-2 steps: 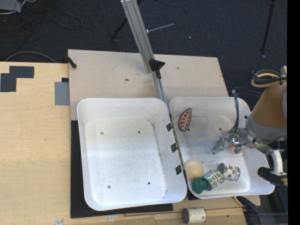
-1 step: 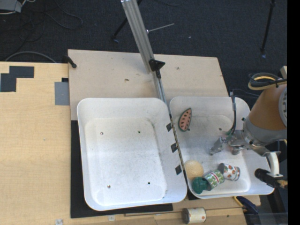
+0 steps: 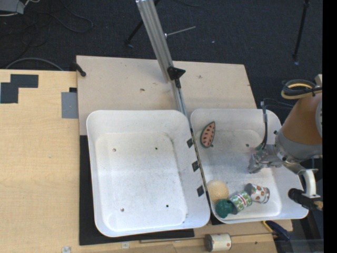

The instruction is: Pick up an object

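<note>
The right bin (image 3: 231, 121) holds a watermelon-slice toy (image 3: 208, 134) near its far left, a tan ball (image 3: 217, 188) at the near left, a dark green lump (image 3: 224, 208) beside it, and two small printed cans (image 3: 249, 196) lying near the front. My gripper (image 3: 258, 162) hangs low over the bin's right side, just above and behind the cans, with nothing visibly between its fingers. The arm's orange band (image 3: 304, 123) and grey wrist come in from the right.
The left bin (image 3: 138, 173) lies beside it, split off by a divider with black clips (image 3: 193, 165). A slanted aluminium post (image 3: 158, 41) rises behind the bins. A small cylinder (image 3: 217, 242) lies on the bench in front.
</note>
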Robot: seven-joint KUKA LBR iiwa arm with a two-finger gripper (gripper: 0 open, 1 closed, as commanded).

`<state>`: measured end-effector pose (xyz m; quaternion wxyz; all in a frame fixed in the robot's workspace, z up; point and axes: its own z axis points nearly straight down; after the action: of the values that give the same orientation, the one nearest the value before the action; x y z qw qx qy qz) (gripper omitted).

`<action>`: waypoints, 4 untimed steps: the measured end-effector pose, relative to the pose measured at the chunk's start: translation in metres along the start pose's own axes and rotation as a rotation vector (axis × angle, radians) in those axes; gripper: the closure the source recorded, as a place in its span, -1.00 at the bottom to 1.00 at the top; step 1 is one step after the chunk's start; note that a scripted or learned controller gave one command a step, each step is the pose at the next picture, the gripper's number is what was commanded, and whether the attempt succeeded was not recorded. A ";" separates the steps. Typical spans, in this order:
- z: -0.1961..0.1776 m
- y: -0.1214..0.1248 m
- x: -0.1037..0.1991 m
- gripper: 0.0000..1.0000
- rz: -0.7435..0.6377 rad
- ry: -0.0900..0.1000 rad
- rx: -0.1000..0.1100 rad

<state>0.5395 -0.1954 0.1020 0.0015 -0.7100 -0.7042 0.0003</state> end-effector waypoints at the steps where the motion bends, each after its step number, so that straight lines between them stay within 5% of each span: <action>1: -0.055 -0.007 -0.008 1.00 -0.001 -0.003 -0.005; 3: -0.168 -0.008 -0.012 1.00 -0.010 -0.003 -0.006; 4: -0.153 -0.013 0.045 1.00 -0.012 0.002 0.002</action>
<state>0.5270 -0.1506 0.2553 0.0027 -0.7056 -0.7086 0.0003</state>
